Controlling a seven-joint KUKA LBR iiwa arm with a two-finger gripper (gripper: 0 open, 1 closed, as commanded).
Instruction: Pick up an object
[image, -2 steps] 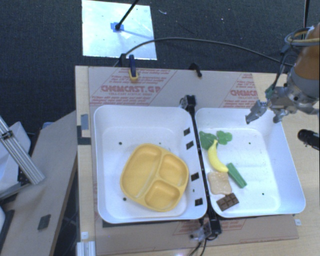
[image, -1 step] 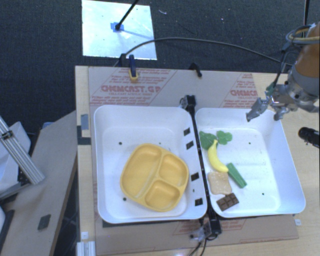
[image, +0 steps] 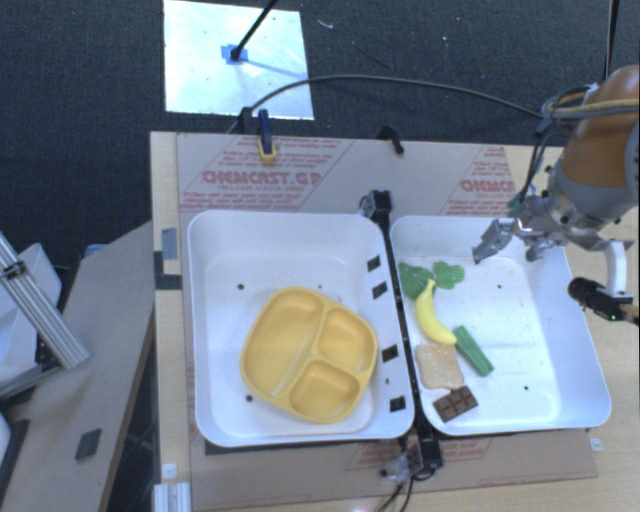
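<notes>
Hovering over the right bin's far edge, the end effector looks released — nothing held. Below lies the banana — light, stiff, smooth; grip mid-body, across its curve.

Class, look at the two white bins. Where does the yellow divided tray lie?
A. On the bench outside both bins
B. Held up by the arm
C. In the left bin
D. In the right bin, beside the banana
C: the yellow divided tray lies flat in the left bin, while the banana is in the right bin.
</notes>
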